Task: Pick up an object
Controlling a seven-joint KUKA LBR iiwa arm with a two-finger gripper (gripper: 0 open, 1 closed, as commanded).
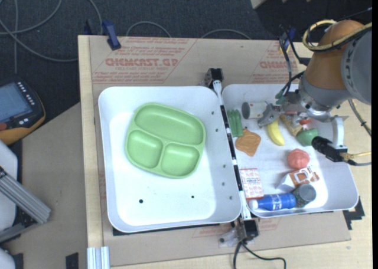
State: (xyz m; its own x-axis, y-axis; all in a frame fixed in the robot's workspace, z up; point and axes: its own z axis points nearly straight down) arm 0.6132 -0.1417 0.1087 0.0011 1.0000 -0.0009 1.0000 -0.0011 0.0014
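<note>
Two shallow white bins are set side by side on a brown cardboard sheet [177, 52] in the middle of the frame.

The left white bin [118, 203] is the bigger one. A light green plastic plate with three sections [165, 140] is seen in its upper part. Two small dark dots are seen on the bin floor below the plate.

The right white bin [336, 188] holds many small things. A dark green stick-shaped toy [235, 122] is laid along its left wall. Just beside it, to the right, an orange-brown toy shaped like a slice of bread [248, 142] is found. A yellow toy banana [274, 133] is placed near the upper middle of this bin. A round red ball [299, 158] is seen right of centre. A small white and red printed packet [251, 181] is laid by the lower left wall. A blue bottle lying on its side [276, 202] is at the bottom edge, and a grey round cap-like thing [305, 193] is touching its right end. A small orange and white box [303, 176] is just above that.

The grey arm with the orange band [331, 55] is reached in from the upper right. Its gripper [287, 110] is lowered over the top of the right bin, just above the banana. How far the gripper is open cannot be told, and nothing can be seen held in it.
</note>
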